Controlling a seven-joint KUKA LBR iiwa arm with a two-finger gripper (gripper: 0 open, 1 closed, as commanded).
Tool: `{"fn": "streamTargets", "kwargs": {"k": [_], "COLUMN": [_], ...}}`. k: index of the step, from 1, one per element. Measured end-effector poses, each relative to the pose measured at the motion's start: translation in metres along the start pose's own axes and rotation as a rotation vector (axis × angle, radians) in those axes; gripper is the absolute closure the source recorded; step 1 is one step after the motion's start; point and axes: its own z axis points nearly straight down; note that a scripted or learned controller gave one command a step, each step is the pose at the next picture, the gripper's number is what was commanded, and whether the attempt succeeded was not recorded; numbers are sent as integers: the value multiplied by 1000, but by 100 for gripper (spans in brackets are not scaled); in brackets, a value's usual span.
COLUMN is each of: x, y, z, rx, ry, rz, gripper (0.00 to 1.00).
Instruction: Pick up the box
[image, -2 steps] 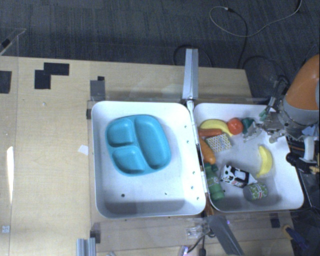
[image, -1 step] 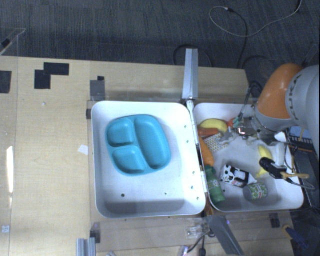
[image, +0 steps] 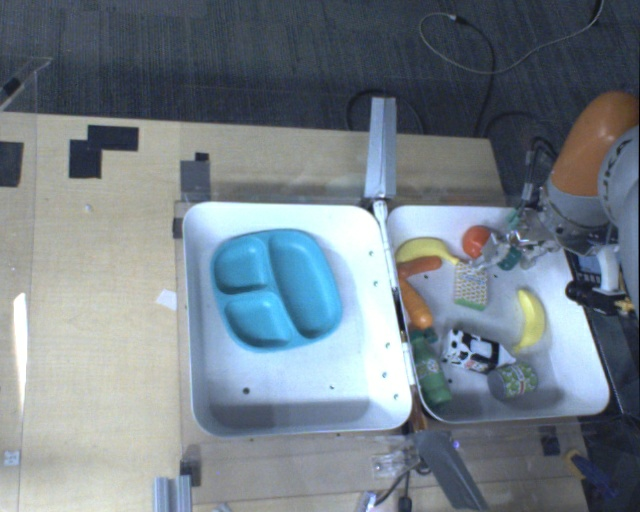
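A small black-and-white patterned box (image: 470, 351) lies on its side near the front middle of the right bin (image: 590, 395). A flat checked packet (image: 471, 288) lies further back, in the bin's middle. The gripper (image: 503, 249) hangs over the back of the right bin, just right of an orange-red ball (image: 477, 240) and above the checked packet. It is well apart from the patterned box. Nothing shows as held.
The right bin also holds a yellow banana (image: 530, 318), a second banana (image: 425, 248) with a red sausage (image: 420, 266), an orange carrot (image: 418, 308), a green bottle (image: 432, 368) and a greenish can (image: 513, 380). A blue divided plate (image: 278, 288) lies in the left bin (image: 300, 410).
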Motion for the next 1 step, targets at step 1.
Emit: {"fn": "streamTargets", "kwargs": {"k": [1], "x": [35], "y": [-16], "z": [-2], "rx": [-52], "ry": [-18], "rz": [103], "gripper": [0]}}
